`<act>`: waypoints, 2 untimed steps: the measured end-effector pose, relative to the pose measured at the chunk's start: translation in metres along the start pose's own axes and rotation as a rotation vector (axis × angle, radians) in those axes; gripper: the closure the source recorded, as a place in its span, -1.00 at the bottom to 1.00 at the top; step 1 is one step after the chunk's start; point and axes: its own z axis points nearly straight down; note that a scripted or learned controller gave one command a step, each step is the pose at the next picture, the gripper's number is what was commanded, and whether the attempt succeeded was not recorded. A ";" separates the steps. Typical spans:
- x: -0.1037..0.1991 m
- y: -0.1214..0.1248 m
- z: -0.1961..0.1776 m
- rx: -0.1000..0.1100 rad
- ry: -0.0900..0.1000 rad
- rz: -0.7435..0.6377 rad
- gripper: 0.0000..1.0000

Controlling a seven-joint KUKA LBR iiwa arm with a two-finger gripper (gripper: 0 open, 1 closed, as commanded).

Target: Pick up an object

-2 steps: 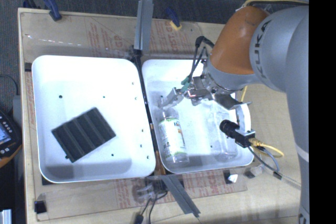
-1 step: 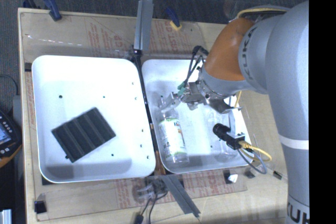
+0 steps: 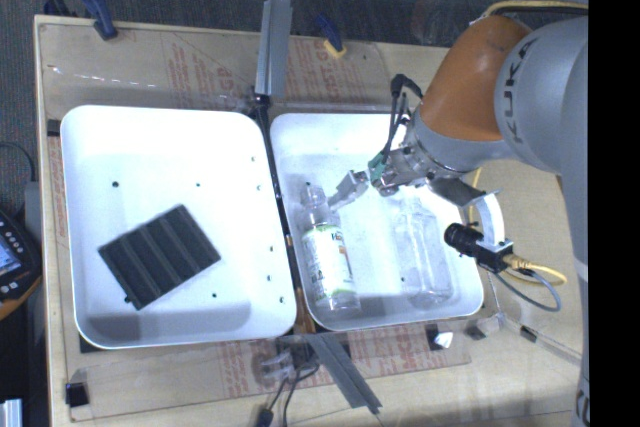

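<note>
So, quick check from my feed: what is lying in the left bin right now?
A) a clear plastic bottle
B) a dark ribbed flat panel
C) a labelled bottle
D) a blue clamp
B: the dark ribbed panel lies flat on the floor of the left bin, while the labelled bottle and the clear bottle lie in the right bin.

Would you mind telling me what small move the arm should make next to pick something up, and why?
Probably lower the gripper onto the labelled bottle. The gripper hovers in the right bin just above the bottle's neck, and nothing shows between its fingers. The clear bottle lies farther right; the black ridged panel sits in the left bin.
</note>
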 end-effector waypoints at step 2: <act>0.010 0.062 0.117 -0.004 -0.021 0.051 -1.00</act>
